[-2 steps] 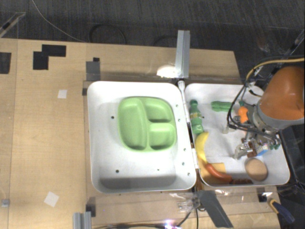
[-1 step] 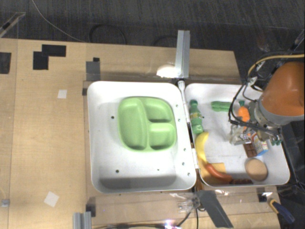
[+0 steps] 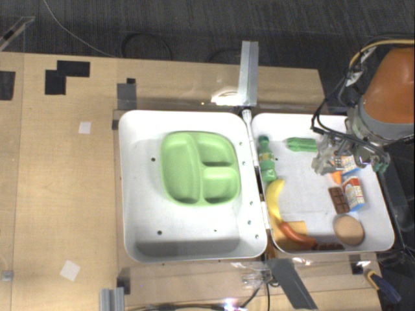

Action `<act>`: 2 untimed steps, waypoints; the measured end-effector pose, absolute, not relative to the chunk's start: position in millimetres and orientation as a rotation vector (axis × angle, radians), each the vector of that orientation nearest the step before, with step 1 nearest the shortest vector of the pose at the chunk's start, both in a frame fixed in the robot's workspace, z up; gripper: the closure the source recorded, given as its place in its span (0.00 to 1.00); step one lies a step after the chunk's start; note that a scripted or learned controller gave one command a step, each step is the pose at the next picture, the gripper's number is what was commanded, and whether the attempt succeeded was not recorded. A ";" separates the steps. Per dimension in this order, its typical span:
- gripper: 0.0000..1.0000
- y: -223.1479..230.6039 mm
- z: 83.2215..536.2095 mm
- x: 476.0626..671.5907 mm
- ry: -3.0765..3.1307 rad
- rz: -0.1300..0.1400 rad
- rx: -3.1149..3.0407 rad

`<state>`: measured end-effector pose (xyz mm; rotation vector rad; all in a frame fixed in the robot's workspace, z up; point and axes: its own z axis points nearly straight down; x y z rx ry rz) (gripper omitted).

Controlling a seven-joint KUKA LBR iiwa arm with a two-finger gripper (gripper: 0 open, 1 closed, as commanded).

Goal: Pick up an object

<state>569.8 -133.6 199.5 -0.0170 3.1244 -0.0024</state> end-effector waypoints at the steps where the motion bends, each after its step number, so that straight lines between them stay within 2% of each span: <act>1: 1.00 -197.1 191.9 502.9 3.095 -0.006 -0.493; 2: 0.00 -195.5 191.8 503.5 3.094 -0.005 -0.497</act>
